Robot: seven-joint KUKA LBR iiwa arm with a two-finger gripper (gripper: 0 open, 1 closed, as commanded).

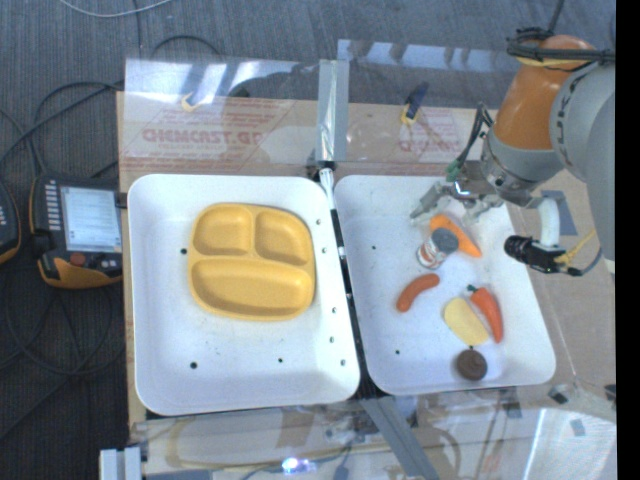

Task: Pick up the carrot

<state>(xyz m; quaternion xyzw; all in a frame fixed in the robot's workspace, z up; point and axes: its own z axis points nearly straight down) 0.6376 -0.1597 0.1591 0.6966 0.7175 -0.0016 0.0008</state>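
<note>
Hovering with its fingers spread and holding nothing, the metal two-finger gripper (pixel 455 200) hangs over the right white bin (pixel 385 353), above the orange tapered carrot (pixel 487 311), and should drop squarely across its width.

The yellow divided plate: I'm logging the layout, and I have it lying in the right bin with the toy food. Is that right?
Not quite. The camera view shows the yellow divided plate lying in the left bin, alone. The toy food, including the carrot, is in the right bin.
</note>
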